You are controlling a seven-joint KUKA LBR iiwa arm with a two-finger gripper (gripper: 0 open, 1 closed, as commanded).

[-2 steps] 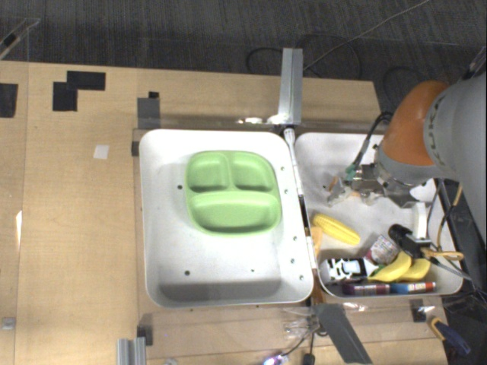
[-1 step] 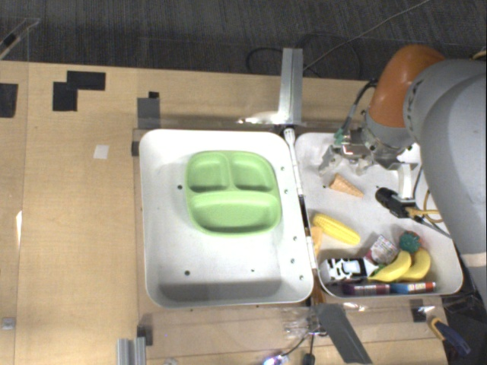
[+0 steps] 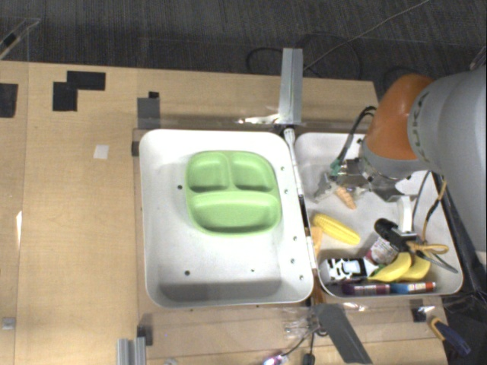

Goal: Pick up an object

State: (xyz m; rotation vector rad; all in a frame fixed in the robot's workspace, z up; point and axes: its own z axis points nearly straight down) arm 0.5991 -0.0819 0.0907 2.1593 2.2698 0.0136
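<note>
Small orange-tan object (image 3: 347, 198) — lying slantwise in the right bin (image 3: 306, 147), near its upper left.

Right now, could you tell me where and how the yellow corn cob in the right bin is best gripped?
Grip the corn cob across its middle, from above. It lies flat and slanted on the right bin floor, with bare floor along both long sides, so I judge the jaws should close across its narrow width.

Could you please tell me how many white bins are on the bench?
2: the left bin holds a green divided plate; the right bin sits beside it, under the arm.
</note>
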